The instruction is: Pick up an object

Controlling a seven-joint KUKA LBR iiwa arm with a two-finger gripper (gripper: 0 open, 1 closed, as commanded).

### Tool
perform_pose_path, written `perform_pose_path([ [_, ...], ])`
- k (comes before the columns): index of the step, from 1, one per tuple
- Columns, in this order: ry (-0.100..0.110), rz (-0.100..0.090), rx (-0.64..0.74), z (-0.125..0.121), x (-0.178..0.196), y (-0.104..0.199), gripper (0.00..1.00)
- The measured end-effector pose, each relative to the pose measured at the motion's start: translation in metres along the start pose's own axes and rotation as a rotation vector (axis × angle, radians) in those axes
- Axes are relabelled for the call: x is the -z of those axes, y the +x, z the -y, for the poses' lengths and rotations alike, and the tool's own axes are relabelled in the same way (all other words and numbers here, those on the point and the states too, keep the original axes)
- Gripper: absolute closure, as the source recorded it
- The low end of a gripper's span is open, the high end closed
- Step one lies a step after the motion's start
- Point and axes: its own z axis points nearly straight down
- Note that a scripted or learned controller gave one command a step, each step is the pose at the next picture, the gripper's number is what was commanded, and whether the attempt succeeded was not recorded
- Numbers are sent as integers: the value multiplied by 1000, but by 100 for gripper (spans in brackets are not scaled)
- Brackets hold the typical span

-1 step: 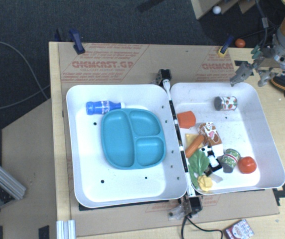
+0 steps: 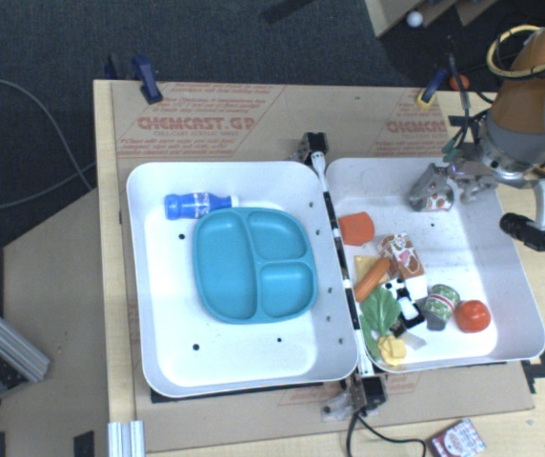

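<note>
My gripper (image 2: 433,192) hangs low over the back of the right bin (image 2: 501,255), at the end of the grey arm with its orange band (image 2: 530,74). A small white and red bit shows at its tip; I cannot make out what it is. In front of it and to the left lie an orange-red block (image 2: 356,228), a brown and white carton (image 2: 401,253), a carrot (image 2: 372,276), a green leafy toy (image 2: 379,308), a black and white item (image 2: 407,308), a green-topped can (image 2: 441,302), a red tomato (image 2: 474,315) and a yellow piece (image 2: 393,350).
The left bin (image 2: 158,350) holds a blue divided plate (image 2: 253,263) and a blue bottle (image 2: 196,204) lying at its back edge. A black clamp (image 2: 314,147) sits where the bins meet. Blue clips (image 2: 145,77) hold the cardboard board. A small packet (image 2: 456,440) lies off the board's front.
</note>
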Motion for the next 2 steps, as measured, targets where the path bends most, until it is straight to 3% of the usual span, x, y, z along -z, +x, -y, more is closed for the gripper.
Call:
perform_pose_path([
  [1, -11, 8, -1, -20, -34, 35, 0],
  [2, -16, 12, 0, -21, -22, 34, 100],
])
